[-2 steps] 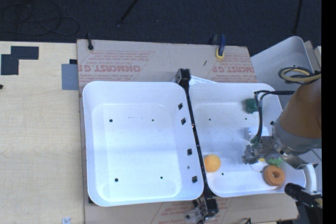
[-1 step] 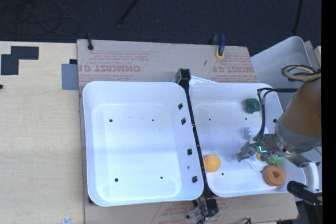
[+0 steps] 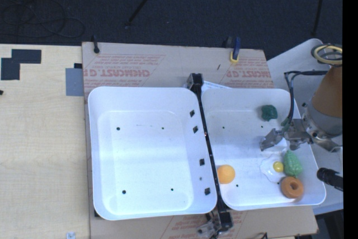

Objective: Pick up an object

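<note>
The right bin [image 3: 240, 198] holds several small things. An orange ball [image 3: 225, 174] lies near its front left. A toy fried egg [image 3: 274, 168], a light green lump [image 3: 292, 164] and a brown donut [image 3: 291, 187] cluster at the front right. A dark green piece [image 3: 269, 112] rests toward the back right. My gripper [image 3: 281, 143] hangs over the right side of this bin, just behind the egg and the green lump. It is open, with nothing between its fingers.
The left bin [image 3: 100, 120] sits beside the right one, with a black divider [image 3: 202, 137] where they meet. Both rest on a cardboard sheet [image 3: 168, 67]. A blue and yellow clamp [image 3: 235, 50] grips the sheet's back edge.
</note>
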`<act>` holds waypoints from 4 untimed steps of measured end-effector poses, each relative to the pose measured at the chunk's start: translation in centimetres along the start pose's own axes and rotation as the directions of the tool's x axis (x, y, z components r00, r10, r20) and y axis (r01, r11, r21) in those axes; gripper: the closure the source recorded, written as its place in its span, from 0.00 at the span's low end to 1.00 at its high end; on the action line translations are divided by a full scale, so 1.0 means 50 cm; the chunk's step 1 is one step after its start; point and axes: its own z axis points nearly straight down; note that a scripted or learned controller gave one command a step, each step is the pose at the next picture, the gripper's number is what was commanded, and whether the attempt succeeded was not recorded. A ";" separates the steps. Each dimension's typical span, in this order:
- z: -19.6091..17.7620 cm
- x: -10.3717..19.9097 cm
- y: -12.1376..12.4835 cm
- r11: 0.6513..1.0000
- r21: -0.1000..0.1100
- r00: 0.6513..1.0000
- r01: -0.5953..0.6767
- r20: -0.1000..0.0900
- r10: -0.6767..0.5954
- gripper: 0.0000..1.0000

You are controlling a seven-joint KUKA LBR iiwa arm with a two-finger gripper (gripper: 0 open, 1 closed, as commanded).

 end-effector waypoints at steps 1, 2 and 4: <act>0.164 0.009 0.029 1.000 0.003 1.000 0.003 -0.001 -0.003 0.00; 0.094 -0.047 -0.081 1.000 0.005 1.000 0.003 -0.017 -0.003 0.00; 0.132 -0.043 0.002 1.000 -0.003 1.000 -0.004 0.000 0.004 1.00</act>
